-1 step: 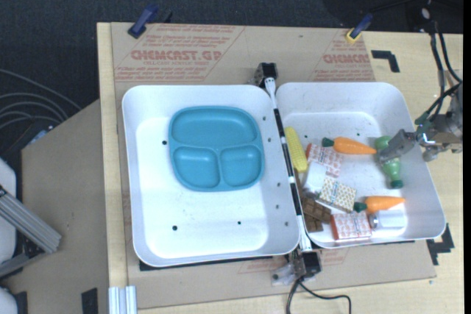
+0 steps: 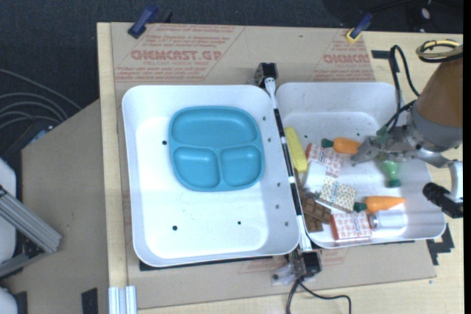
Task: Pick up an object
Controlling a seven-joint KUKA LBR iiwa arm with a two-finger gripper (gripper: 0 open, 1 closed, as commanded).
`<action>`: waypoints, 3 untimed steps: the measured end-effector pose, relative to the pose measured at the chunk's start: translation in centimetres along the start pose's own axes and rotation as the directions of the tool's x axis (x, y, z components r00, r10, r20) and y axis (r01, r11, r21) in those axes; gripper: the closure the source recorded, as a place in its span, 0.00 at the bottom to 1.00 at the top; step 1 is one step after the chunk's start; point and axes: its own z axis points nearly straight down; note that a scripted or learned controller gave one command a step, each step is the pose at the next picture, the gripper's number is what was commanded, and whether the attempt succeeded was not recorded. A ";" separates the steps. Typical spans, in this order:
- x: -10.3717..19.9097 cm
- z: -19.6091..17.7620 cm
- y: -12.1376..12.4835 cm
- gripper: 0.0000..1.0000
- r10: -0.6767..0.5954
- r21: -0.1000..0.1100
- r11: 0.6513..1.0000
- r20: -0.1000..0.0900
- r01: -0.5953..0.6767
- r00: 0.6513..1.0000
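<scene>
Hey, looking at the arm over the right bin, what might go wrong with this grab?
The items in the right bin lie crowded, so the gripper may nudge the small orange piece or the green item aside instead of gripping one. The flat packets overlap, which may make them hard to lift.

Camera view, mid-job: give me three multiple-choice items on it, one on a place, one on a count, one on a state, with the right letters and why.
1. Where does the light blue three-compartment plastic tray lie?
A. in the left white bin
B. in the right white bin
C. on the bare bench

2. How many orange carrot-shaped toys lie in the right white bin?
A. none
B. two
C. five

3. How does the yellow corn-cob toy lie?
A. standing on end
B. flat, along the bin's left wall
C. on the blue tray

Answers: 1 A, the tray sits within the left white bin. 2 B, one carrot lies near the gripper, another nearer the front. 3 B, it lies lengthwise beside the divider.
</scene>
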 end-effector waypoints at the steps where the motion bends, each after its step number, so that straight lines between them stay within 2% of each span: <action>1: 0.6 0.8 5.7 0.00 -0.004 -0.001 1.000 -0.006 0.004 1.000; 2: 0.5 -0.6 6.0 1.00 -0.005 -0.009 1.000 0.000 0.005 1.000; 3: 0.8 -0.6 6.0 0.00 -0.007 -0.006 1.000 -0.007 0.007 1.000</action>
